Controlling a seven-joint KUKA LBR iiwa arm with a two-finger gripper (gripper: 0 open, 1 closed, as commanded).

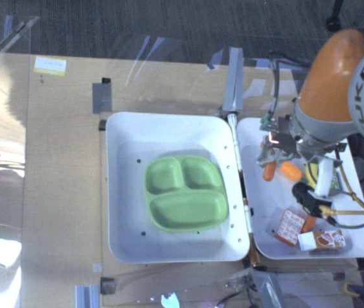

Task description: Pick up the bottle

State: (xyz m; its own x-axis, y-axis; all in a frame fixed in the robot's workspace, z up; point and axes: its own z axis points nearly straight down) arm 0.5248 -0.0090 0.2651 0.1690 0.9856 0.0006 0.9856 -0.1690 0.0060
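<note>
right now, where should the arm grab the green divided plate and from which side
Probably its raised rim on the side toward the right bin, coming straight down. The green divided plate lies flat in the left bin and looks too wide to span, so only a thin edge can be pinched.

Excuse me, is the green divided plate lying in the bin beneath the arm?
No, the green divided plate lies in the other bin, apart from the arm.

Overhead, slanting down onto 2 bins (125, 147).
</note>
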